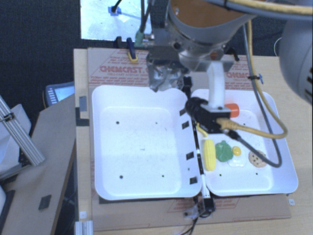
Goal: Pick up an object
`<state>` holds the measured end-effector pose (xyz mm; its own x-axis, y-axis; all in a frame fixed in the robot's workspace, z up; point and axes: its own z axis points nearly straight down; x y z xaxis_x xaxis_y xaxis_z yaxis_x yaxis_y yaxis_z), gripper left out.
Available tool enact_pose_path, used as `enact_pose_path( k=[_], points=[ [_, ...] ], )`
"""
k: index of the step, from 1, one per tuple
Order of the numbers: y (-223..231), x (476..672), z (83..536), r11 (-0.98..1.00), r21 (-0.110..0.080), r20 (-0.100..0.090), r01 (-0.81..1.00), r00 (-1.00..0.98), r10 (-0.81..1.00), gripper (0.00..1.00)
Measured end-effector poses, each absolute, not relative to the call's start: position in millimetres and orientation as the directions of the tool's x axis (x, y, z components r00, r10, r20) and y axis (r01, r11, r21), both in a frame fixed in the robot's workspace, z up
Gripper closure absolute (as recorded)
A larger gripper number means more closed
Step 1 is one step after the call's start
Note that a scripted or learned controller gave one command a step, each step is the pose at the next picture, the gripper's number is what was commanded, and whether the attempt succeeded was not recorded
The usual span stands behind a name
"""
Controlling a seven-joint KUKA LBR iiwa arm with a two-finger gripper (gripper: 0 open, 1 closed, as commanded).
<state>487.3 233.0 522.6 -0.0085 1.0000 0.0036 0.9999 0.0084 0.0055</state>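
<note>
The right bin point(254, 182) holds a yellow corn cob point(209, 154), a green leafy piece point(224, 151), a small fried-egg piece point(236, 153), a brown cookie point(257, 158) and an orange item point(232, 110) partly hidden behind the arm's black fitting. My gripper point(164, 80) hangs over the far rim of the left bin point(142, 146), well up and left of those objects. Nothing shows between its tips, and its lower end looks blurred.
A yellow cable point(254, 131) and a grey cable loop over the right bin near the cookie. A black divider strip point(195, 146) runs between the bins. The bench's cardboard sheet point(117, 67) lies behind them.
</note>
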Motion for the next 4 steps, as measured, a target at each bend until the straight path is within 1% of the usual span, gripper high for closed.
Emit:
enact_pose_path(
  k=[1, 2, 3, 4],
  points=[
    [232.9, 487.6, 533.7, 0.011, 0.007, 0.005, 1.0, -0.011, 1.0, 1.0],
    [230.0, 486.4, 534.8, 0.006, 0.001, 0.001, 1.0, -0.006, 1.0, 1.0],
    [233.8, 486.6, 502.5, 0.006, 0.0, -0.001, 1.0, -0.006, 1.0, 1.0],
    [233.7, 487.1, 515.9, 0.007, 0.004, 0.002, 1.0, -0.007, 1.0, 1.0]
  ],
)
